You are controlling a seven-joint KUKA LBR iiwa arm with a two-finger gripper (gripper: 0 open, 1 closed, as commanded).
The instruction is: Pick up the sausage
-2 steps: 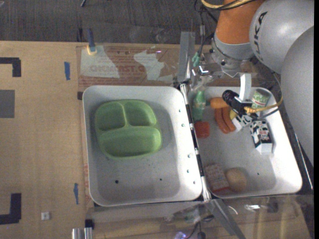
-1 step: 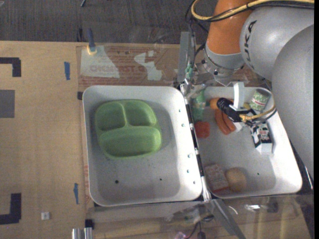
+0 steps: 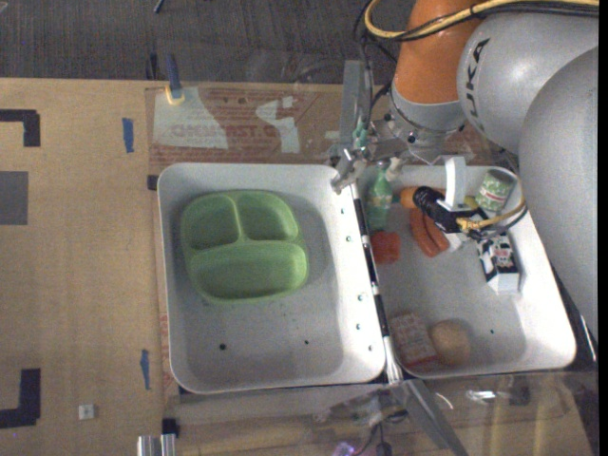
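Observation:
The sausage (image 3: 427, 237), a short red-orange link, lies in the right bin (image 3: 541, 350) near its back, partly under the robot's wrist hardware. My gripper (image 3: 367, 162) hangs over the back left corner of that bin, by the wall between the two bins. It is to the left of the sausage and further back, apart from it. Nothing is visibly held.
Near the gripper stand a green bottle (image 3: 380, 194) and a red-orange block (image 3: 385, 247). A green-and-white can (image 3: 494, 190), a small dark box (image 3: 502, 262), a cracker (image 3: 411, 336) and a bread roll (image 3: 451, 341) share the right bin. The left bin (image 3: 275, 350) holds a green divided plate (image 3: 245, 245).

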